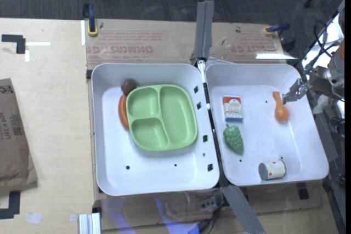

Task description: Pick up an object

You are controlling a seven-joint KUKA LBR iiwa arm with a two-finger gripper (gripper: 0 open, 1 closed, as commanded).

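Claw (292, 93) sits at the right bin's (258, 75) far right wall, low over the floor, just right of the orange spoon (280, 107). Can't tell how far it's open; nothing visibly held. Same bin: small red-and-blue carton (233, 108) near the left wall, green grape bunch (233, 138) just below it, small can (272, 169) on its side near the front edge. Left bin (109, 167): green divided plate (162, 116), brown ball (129, 86) and orange carrot-like piece (123, 111) tucked at its left rim.
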